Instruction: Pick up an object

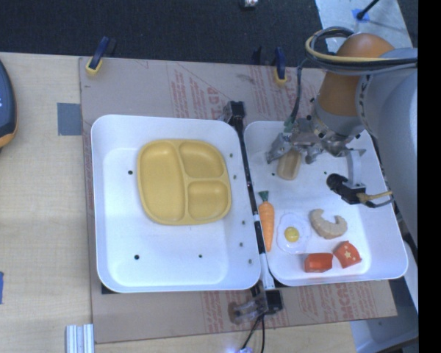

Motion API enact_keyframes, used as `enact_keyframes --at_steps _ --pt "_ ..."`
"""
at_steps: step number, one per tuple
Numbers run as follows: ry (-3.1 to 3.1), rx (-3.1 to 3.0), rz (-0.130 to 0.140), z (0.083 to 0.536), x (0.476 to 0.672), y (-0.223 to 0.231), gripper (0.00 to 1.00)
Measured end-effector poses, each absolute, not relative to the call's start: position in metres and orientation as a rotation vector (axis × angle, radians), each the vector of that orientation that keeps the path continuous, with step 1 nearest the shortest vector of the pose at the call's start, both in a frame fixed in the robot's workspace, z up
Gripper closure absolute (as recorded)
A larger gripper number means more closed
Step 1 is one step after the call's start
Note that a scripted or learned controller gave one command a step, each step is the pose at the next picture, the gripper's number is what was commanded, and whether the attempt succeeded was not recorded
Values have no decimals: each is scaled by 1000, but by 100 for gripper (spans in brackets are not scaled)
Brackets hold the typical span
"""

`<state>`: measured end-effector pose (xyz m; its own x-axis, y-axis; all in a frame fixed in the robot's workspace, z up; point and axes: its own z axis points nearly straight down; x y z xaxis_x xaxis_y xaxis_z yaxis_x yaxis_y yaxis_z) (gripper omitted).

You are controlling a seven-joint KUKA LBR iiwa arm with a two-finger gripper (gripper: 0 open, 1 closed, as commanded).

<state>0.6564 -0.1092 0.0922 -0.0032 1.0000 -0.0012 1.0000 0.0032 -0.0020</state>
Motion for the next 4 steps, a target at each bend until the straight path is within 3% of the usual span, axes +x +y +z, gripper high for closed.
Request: enact_keyframes --at_steps 3,4 --pt "-2225 -2212 6 92 656 -97 0" --pt "-2224 -2219 3 92 657 -113 0"
